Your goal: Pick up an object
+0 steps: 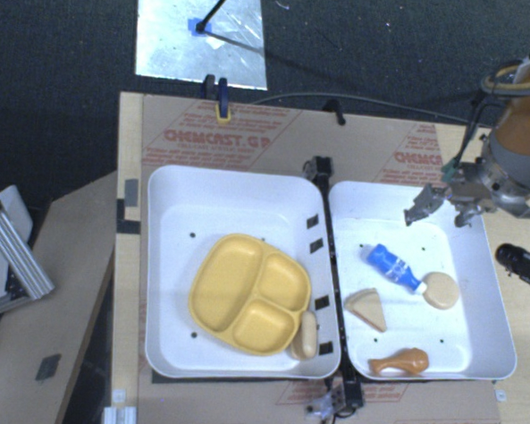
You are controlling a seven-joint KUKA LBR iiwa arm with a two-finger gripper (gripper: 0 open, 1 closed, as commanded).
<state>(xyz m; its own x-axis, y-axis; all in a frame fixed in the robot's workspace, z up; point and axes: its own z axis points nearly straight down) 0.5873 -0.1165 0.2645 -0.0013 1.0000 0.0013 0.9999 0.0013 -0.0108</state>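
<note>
White bins are being viewed from above; the right bin [477, 264] is holding a blue bottle [392, 267], a round tan piece [440, 290], a tan wedge [367, 308] and an orange drumstick toy [399, 361]. The gripper [444, 207] is being held above that bin's back edge, fingers spread, nothing pinched. The left bin [169, 246] is occupied by a yellow divided tray [247, 292] with a pale oval piece [307, 335] against its corner. The bottle looks like the nearest target: the fingers should be set across its narrow width, centred on the body, clear of the round piece touching its end, and lowered fully before being closed.
</note>
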